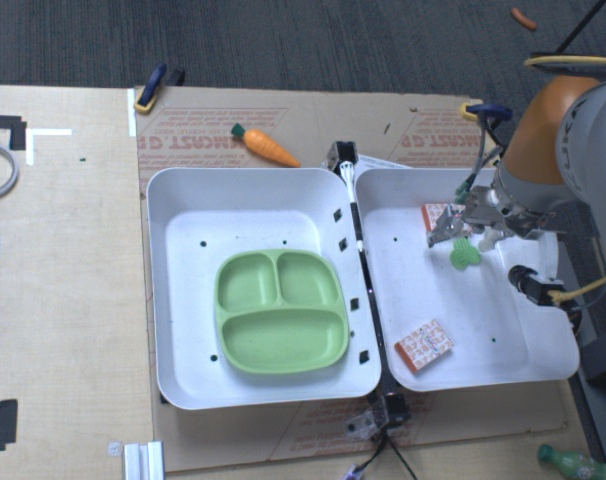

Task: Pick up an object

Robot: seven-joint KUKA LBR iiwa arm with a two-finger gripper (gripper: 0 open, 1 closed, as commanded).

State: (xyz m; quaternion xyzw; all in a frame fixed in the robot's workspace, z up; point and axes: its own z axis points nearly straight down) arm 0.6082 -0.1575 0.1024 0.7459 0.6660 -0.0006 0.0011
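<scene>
My gripper point(466, 234) hangs over the back part of the right bin point(503, 358), reaching in from the right. A small green lump point(465, 256) sits right at its tip, just in front of it; I cannot tell whether it is gripped or resting on the bin floor. A red-and-white patterned box point(424, 345) lies near the right bin's front left corner. A second red-and-white piece point(434, 214) shows just left of the gripper, partly hidden by it.
The left bin point(178, 268) holds a green divided plate point(281, 311). A toy carrot point(266, 145) lies on the cardboard behind the bins, and a blue-and-yellow tool point(150, 88) lies further back left. A green bottle point(573, 460) lies at the bottom right.
</scene>
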